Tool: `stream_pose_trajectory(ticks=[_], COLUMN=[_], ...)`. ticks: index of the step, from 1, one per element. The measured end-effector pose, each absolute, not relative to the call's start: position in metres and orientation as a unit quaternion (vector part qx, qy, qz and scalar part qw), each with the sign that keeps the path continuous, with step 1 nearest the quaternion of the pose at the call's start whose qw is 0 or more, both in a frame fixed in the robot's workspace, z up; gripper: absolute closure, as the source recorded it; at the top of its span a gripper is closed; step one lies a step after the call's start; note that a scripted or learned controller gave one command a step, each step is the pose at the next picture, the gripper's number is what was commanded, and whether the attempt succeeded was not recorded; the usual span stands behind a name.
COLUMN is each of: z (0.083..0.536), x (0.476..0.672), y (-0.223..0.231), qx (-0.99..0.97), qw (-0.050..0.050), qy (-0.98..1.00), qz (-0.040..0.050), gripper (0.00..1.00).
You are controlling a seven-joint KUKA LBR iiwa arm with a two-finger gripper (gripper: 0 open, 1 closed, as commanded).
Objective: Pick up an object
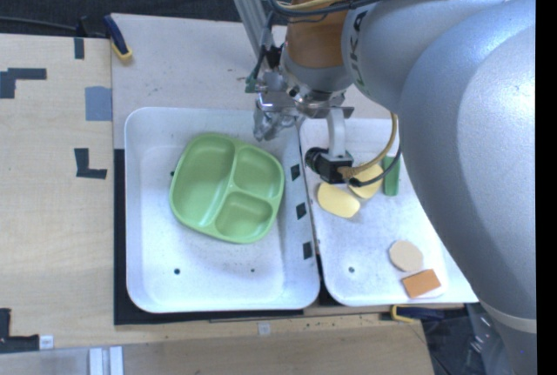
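The right half of the frame is taken up by the grey arm [452, 103], which is bent in from the right, with its orange band seen at top centre. The pale wooden bench [52, 217] is seen across the left side and is marked with dark and grey tape patches [97, 102].

Two white bins are set side by side in the lower middle of the frame. The left bin [139, 277] is seen whole. The right bin [365, 277] is partly covered by the arm along its right side.

A green plate [228, 188] with three compartments is found in the upper middle of the left bin, tilted slightly toward lower right.

The gripper [266, 125] is seen at the upper right corner of the left bin, just beside the upper edge of the plate. Whether it is open or closed cannot be told, and contact with the plate cannot be judged.

In the right bin, a pale yellow oval [338, 201] is seen at upper left, near the wall shared by the bins. A tan disc [406, 256] is placed toward lower right, and an orange block [422, 284] lies just below it. A small green stick [392, 177] is seen upright at the arm's edge, right of the oval.

A blue and yellow clamp [118, 40] is fixed at the upper left.
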State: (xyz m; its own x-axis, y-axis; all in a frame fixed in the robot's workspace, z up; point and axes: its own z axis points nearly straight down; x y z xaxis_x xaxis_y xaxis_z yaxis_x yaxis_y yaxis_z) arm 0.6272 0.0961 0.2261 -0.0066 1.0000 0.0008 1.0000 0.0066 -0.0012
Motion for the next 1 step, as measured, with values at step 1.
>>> stream_pose_trajectory(ticks=[1], z=[0.2260], x=[0.6273], y=[0.0927], qx=[-0.706], qw=[0.000], qy=[-0.708], qz=[0.0011], gripper=[0.00])
